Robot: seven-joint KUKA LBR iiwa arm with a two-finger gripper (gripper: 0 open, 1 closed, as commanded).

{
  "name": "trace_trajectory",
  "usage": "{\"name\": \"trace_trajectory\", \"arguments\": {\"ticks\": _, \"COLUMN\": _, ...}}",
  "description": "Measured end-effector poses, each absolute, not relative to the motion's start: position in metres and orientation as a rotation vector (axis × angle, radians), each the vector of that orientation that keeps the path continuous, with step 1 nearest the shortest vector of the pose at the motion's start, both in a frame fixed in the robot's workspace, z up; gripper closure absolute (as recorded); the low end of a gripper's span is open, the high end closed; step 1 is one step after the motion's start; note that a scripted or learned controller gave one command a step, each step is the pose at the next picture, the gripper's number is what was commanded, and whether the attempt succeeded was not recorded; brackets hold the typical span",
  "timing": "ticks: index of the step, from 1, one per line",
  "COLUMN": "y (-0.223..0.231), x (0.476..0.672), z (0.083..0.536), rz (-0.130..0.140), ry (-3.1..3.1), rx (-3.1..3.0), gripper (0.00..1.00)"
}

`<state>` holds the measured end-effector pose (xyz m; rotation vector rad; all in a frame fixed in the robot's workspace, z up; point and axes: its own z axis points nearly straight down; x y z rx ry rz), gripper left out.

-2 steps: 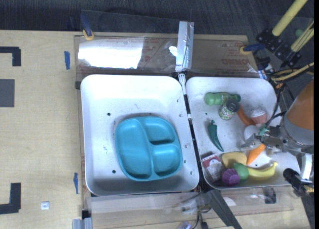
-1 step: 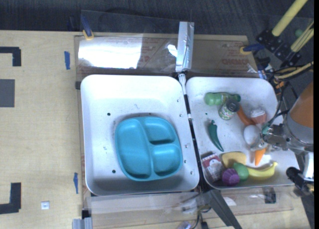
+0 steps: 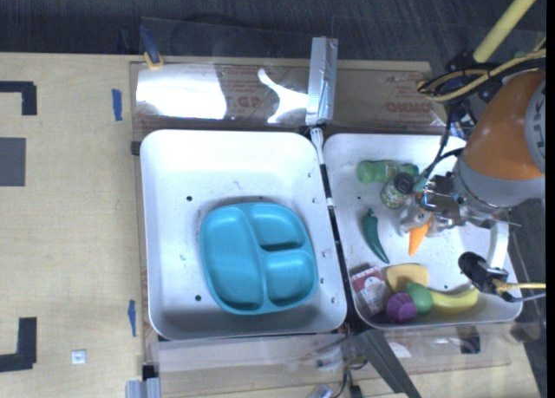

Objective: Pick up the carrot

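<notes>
From the camera above the bench, the carrot [image 3: 419,238] lies in the right bin [image 3: 347,171], tilted, its thick end up under the claw [image 3: 431,205], which sits right over it; I cannot tell its state. It looks like a small plastic toy (light, stiff, slick, tapering), so the thicker upper half seems the safer hold. A green chilli pepper [image 3: 375,234] lies near, to its left.

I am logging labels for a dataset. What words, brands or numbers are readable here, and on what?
None can be read for certain.
Cardboard strip behind the right bin: reddish print, too blurred to read.
Small packet in that bin's near left corner: red and white print, too small to read.
</notes>
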<state>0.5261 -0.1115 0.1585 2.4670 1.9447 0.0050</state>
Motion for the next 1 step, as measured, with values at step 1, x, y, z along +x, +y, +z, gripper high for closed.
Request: {"name": "trace_trajectory", "arguments": {"ticks": 1, "y": -0.1095, "x": 0.5107, "z": 0.1475, "rz": -0.002, "ry": 2.088, "rx": 2.352, "gripper": 1.00}}
